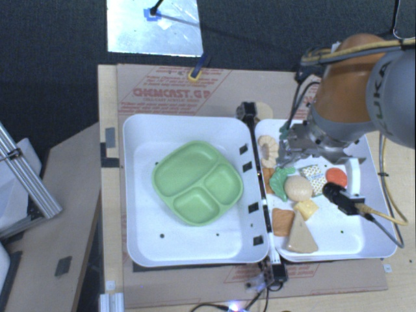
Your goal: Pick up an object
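The right bin (364, 239) holds a cluster of toy foods: a green leafy piece (281, 181), a beige egg-shaped ball (298, 188), a yellow cube (306, 208), an orange-brown slab (282, 221), a tan wedge (301, 236), a red piece (337, 176), a speckled piece (314, 176) and a pale shrimp-like piece (268, 149). My gripper (290, 149) hangs low over the bin's upper left part, just above the green piece and beside the pale piece. The wrist hides its fingertips.
The left bin (140, 239) carries a green three-compartment plate (197, 182). A black divider with clips (255, 174) runs between the bins. A black and yellow cable (364, 208) crosses the right bin. A shiny metal sheet (155, 18) lies beyond the bench.
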Robot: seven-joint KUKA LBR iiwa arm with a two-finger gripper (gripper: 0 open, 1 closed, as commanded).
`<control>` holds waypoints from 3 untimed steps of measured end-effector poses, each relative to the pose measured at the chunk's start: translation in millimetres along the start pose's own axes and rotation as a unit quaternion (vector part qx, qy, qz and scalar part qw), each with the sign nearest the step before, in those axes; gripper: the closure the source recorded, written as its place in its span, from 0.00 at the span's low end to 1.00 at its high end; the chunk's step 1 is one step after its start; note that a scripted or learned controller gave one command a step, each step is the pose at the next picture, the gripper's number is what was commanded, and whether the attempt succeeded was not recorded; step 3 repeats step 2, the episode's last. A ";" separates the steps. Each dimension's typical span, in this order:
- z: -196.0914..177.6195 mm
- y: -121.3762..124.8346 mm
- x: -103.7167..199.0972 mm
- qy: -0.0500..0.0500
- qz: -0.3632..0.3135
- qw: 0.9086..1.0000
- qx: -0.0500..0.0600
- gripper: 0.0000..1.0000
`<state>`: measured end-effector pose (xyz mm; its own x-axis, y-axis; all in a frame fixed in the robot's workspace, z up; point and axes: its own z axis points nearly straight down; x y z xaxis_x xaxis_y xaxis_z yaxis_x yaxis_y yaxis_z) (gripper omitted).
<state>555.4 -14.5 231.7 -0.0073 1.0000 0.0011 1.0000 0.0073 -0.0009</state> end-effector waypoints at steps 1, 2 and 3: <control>4.4 -2.7 1.0 0.000 0.002 1.000 -0.001 1.00; -2.4 -13.2 6.3 0.000 0.001 1.000 0.000 1.00; -2.4 -13.2 6.3 0.000 0.001 1.000 0.000 1.00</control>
